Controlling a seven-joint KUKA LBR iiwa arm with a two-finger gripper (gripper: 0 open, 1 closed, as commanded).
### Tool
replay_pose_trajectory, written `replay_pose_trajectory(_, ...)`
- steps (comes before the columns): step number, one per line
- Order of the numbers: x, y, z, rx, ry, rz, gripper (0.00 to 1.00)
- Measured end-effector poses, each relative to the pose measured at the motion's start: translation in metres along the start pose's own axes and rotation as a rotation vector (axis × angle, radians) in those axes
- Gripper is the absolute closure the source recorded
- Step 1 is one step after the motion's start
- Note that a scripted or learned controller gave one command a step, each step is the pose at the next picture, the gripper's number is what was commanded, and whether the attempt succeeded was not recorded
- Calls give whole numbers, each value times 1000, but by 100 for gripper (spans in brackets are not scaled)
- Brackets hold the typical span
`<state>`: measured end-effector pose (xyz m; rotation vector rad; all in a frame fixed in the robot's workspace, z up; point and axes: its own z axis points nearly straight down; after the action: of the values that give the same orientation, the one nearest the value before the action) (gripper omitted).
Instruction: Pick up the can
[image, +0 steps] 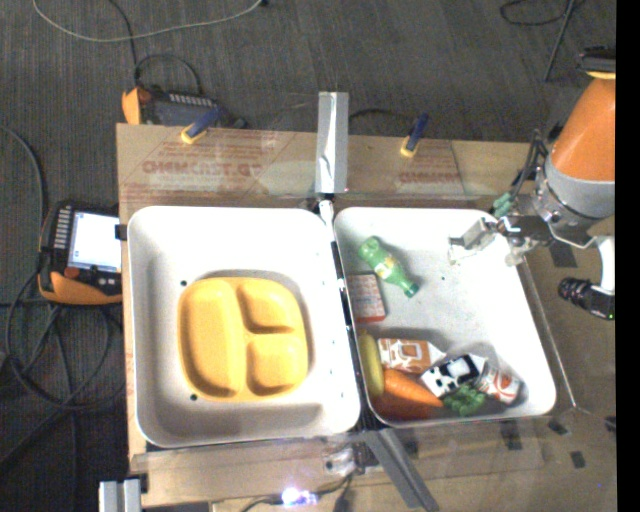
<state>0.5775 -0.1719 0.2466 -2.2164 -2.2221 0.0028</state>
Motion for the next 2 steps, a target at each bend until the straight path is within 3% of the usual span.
replay_pose_trajectory(1,-34,-56,123,1,0,157,0)
replay_pose_trajectory(2,-44,-33,56,0,-2,211,0)
